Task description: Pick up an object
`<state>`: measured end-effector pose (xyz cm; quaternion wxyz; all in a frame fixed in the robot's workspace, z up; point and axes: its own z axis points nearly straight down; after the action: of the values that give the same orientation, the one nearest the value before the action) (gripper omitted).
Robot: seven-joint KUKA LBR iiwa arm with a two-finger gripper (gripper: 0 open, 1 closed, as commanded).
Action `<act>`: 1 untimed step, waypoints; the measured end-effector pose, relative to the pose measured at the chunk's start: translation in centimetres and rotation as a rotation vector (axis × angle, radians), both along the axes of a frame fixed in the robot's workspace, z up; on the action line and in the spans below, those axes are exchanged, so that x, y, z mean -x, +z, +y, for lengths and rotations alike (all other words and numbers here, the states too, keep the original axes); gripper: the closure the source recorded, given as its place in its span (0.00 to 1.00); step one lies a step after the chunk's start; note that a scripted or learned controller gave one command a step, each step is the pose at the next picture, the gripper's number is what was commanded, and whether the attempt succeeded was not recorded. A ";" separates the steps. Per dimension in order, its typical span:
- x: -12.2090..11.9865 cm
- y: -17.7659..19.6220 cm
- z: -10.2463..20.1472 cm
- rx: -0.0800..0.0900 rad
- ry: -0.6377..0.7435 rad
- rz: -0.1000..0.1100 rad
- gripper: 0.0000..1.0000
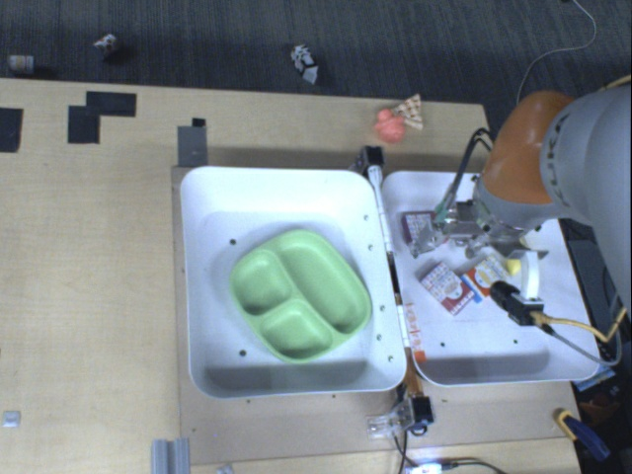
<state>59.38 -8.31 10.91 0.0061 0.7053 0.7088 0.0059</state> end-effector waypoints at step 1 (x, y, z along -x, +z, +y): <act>4.7 -1.9 -1.2 0.005 -0.001 -0.004 0.00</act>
<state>54.70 -9.50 9.02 0.0090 0.7057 0.7084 0.0056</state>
